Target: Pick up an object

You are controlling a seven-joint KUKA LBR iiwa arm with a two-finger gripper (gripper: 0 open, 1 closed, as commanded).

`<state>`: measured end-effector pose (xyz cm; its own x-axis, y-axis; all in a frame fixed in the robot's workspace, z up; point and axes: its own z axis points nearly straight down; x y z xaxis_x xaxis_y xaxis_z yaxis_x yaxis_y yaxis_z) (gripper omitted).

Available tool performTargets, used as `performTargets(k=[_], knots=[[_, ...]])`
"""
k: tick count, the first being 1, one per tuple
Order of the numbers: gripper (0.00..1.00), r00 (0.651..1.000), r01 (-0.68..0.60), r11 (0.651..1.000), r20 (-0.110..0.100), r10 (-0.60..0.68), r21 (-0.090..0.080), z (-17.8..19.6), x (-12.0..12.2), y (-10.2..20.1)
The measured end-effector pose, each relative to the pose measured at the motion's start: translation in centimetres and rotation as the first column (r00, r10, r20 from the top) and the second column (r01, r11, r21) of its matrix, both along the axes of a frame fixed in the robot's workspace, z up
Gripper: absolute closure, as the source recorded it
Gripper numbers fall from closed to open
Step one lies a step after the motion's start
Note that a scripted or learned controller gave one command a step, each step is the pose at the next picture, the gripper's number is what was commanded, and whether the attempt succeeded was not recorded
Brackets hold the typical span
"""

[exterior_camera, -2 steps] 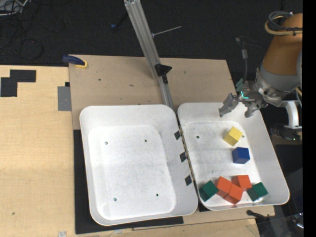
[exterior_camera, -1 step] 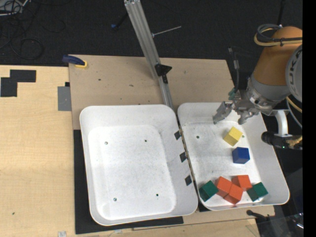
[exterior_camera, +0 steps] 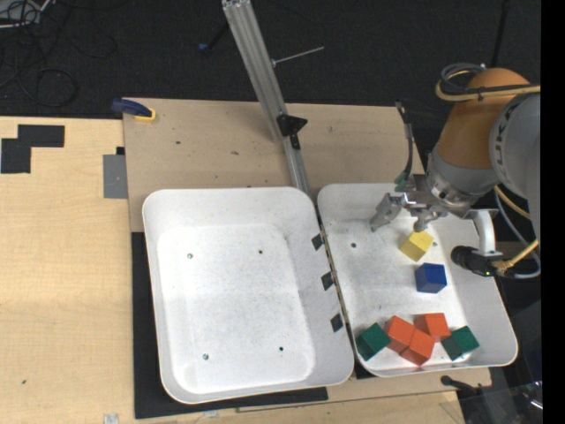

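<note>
My gripper [exterior_camera: 403,218] hangs over the back of the right bin [exterior_camera: 362,191], with the grey arm and its orange band coming in from the upper right. Its two fingers are spread apart and open, with nothing between them. A yellow block [exterior_camera: 417,245] lies tilted on the bin floor just below the right fingertip [exterior_camera: 425,223]; I cannot tell whether they touch. A blue cube [exterior_camera: 431,277] sits a little nearer the front. At the bin's front edge is a cluster of orange blocks [exterior_camera: 411,336] flanked by two green blocks [exterior_camera: 372,339] [exterior_camera: 460,342].
The left bin [exterior_camera: 152,208] stands beside the right one, with black clips along their shared wall [exterior_camera: 325,279]. A slanted aluminium bar [exterior_camera: 265,78] rises behind the bins. A blue and yellow clamp [exterior_camera: 132,108] sits at the bench's back left.
</note>
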<state>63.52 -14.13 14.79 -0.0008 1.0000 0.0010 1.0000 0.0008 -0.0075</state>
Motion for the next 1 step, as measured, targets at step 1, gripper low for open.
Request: performTargets(k=[1], knots=[[0.0, 1.0, 0.0, 1.0, 0.001, 0.0, 0.0, -5.34, -0.07, 0.15]])
